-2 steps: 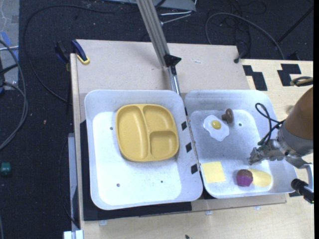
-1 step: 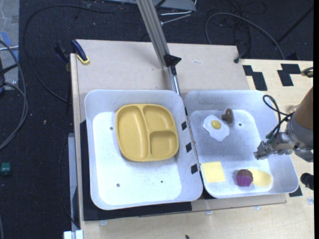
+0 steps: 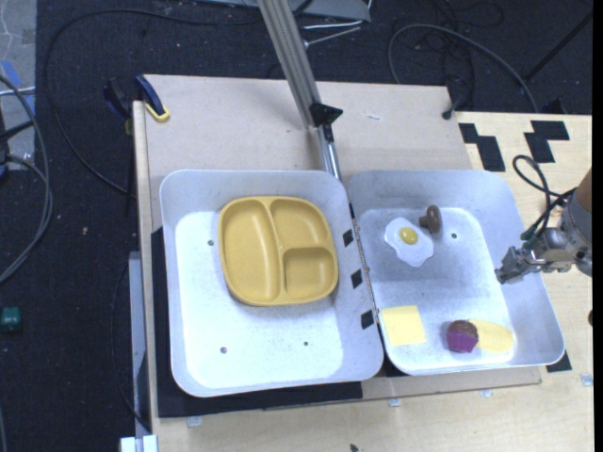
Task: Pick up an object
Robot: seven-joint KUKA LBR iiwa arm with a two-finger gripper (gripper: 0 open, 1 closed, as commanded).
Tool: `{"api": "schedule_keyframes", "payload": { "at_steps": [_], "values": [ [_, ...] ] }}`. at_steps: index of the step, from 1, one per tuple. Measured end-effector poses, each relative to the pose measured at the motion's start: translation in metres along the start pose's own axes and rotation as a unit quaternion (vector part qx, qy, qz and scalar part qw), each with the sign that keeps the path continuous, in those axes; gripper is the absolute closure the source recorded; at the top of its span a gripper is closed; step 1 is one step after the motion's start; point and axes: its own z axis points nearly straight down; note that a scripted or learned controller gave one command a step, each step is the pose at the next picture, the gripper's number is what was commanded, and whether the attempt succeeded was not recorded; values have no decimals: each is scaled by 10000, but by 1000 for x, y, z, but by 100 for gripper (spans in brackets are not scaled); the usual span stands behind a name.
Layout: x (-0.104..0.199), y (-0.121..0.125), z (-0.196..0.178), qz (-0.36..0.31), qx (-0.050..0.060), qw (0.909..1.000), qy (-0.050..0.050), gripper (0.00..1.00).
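From above, we see the pincer point(image 3: 509, 266) hanging at the right bin's point(image 3: 490, 196) right rim; whether it is open or closed we cannot tell, and nothing shows in its grip. Inside that bin, left of the pincer, lie a fried egg point(image 3: 409, 240) touching a brown piece point(image 3: 432, 218), a yellow square point(image 3: 403, 326), and a purple ball point(image 3: 461, 336) against a yellow piece point(image 3: 495, 336). The left bin point(image 3: 188, 281) holds a yellow tray point(image 3: 279, 250).

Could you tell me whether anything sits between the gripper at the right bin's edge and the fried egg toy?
Nothing visible does. The gripper sits at the right bin's right rim, and bare bin floor runs from it to the fried egg. The brown piece lies just beyond the egg, off that line.
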Motion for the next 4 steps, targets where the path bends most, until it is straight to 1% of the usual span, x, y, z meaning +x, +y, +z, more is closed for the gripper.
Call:
{"api": "schedule_keyframes", "payload": {
  "at_steps": [1, 2, 4],
  "values": [
    [6, -2, -60, -6, -4, 10000, 1, 100],
    [61, -11, -50, -23, 35, 10000, 23, 100],
    [176, 5, -52, -31, 23, 10000, 21, 100]
  ]
}}
